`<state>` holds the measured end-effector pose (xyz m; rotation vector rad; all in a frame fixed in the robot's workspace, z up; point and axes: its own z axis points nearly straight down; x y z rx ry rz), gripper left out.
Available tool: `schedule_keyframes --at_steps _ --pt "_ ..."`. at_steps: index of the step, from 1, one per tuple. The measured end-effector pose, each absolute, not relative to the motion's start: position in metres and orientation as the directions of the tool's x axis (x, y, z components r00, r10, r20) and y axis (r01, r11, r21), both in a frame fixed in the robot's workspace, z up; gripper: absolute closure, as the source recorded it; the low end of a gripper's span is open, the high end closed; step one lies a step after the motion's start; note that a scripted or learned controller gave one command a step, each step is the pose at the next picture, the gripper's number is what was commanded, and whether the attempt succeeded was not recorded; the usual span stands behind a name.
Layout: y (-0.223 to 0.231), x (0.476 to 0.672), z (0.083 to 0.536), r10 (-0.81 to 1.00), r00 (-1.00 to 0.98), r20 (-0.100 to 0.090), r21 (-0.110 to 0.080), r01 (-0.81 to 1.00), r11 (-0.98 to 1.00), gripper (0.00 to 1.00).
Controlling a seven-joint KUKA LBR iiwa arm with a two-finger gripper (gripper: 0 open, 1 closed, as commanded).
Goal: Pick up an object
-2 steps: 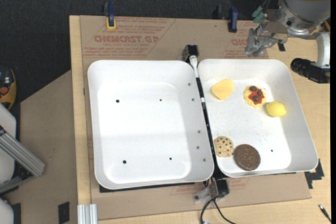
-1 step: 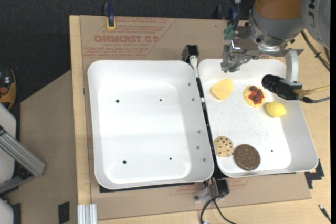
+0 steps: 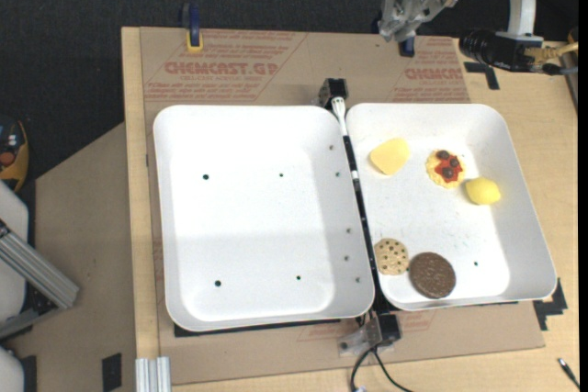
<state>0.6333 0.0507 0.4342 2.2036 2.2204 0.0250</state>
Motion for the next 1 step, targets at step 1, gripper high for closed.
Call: schedule_keyframes --at_steps 1 --pt "0.0958 0.5964 0.3696 1.0 -0.004 0.0 -0.008 1.0 0.004 1.0"
